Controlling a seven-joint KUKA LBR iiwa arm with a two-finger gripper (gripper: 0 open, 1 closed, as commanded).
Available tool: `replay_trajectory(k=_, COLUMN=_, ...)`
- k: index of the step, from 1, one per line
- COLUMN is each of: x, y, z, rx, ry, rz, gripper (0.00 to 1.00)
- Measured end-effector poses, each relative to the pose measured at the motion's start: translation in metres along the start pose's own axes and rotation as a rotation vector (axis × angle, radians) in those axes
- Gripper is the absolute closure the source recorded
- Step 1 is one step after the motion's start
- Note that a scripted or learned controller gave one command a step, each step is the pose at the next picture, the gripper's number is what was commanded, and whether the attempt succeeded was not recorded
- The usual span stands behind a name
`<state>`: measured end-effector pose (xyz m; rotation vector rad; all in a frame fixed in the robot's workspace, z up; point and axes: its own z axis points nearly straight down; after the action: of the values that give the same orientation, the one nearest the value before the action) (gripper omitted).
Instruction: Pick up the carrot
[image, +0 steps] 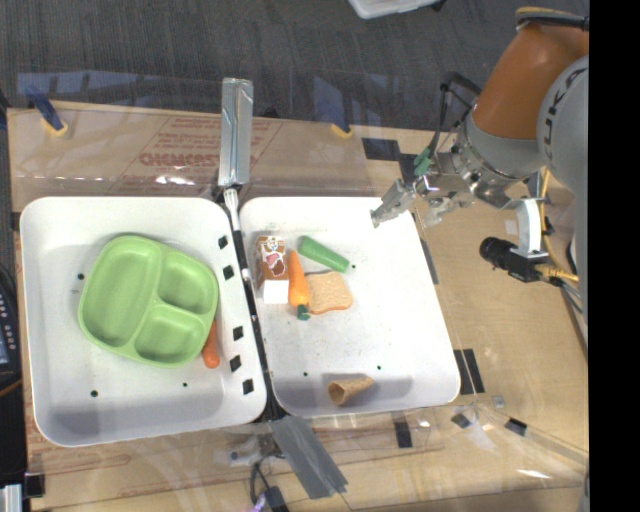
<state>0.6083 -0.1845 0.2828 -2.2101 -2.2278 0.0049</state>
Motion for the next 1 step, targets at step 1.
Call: replay_trajectory(k=1, x=0.0609, y=0.0146, z=0.1007, rx=0.001, ry=0.001, rz=-0.268, gripper=0.0)
